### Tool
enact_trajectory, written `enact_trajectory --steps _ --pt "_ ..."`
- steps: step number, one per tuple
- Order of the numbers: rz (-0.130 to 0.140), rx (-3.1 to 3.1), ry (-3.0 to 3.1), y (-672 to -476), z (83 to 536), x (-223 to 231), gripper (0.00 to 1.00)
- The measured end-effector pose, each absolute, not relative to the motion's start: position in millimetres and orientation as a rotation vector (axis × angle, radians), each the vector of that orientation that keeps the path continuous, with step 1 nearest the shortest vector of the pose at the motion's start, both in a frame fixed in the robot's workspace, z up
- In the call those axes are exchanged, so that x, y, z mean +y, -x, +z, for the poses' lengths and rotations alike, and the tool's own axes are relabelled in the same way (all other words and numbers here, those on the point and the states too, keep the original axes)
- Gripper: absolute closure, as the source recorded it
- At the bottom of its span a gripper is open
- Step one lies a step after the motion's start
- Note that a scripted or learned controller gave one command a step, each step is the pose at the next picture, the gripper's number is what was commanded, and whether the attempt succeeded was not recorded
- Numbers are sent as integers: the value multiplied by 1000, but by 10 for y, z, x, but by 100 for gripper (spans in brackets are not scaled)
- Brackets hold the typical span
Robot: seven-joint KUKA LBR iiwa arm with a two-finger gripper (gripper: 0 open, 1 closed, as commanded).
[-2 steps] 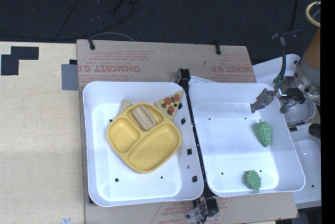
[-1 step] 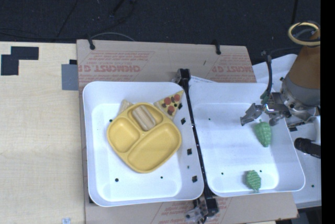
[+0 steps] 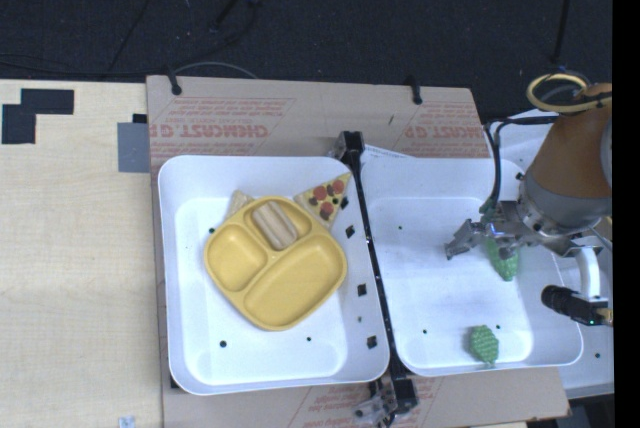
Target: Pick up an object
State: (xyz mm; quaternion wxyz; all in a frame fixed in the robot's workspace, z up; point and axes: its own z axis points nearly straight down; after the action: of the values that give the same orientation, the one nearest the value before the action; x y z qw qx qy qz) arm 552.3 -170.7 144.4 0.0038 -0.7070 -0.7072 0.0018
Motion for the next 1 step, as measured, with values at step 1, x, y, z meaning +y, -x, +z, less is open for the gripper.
enact_trajectory --steps 1 --pt "5 -2216 2217 -5511 906 -1696 0"
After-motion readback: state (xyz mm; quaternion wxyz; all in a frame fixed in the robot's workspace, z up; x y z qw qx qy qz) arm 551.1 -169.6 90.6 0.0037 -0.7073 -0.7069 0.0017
